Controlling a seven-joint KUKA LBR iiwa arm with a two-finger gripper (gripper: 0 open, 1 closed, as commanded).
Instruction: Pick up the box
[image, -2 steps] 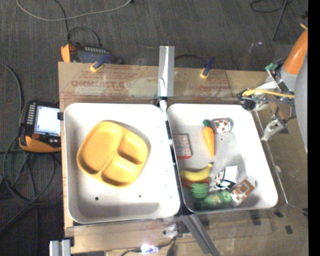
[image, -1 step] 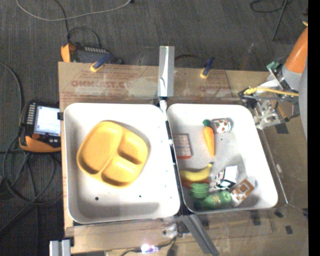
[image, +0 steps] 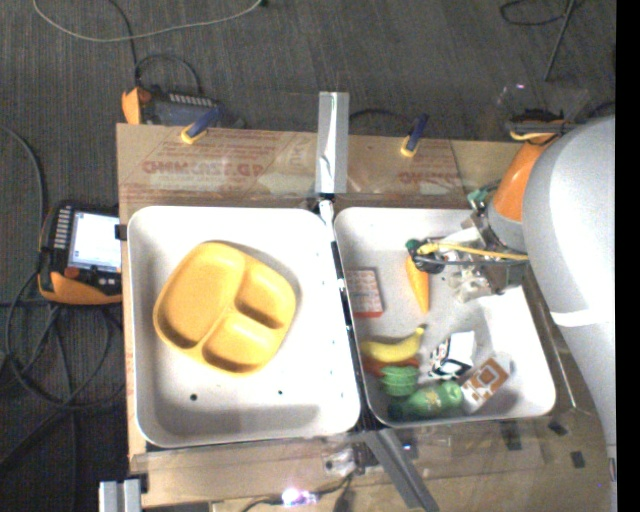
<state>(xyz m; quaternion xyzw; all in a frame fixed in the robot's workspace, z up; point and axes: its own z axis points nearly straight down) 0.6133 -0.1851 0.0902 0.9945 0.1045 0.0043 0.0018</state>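
Camera view, looking down on the bench: nearest the lens, at the front of the right bin (image: 540, 405), a small box (image: 487, 378) with an orange-and-white face lies tilted beside a green toy (image: 432, 400) and a black-and-white packet (image: 452, 352) — all well below the gripper (image: 425, 252) in frame. A yellow banana (image: 393, 347) lies just left of that cluster. Higher up, the gripper hangs over the bin's rear half, pointing left, with an orange carrot-like piece (image: 419, 285) just under it and a red-printed card (image: 364, 292) on the floor to its lower left. Whether its fingers are open or closed cannot be told. Nothing visibly sits between them. Far to the gripper's left, the left bin (image: 150, 400) carries a yellow divided tray (image: 227, 306).
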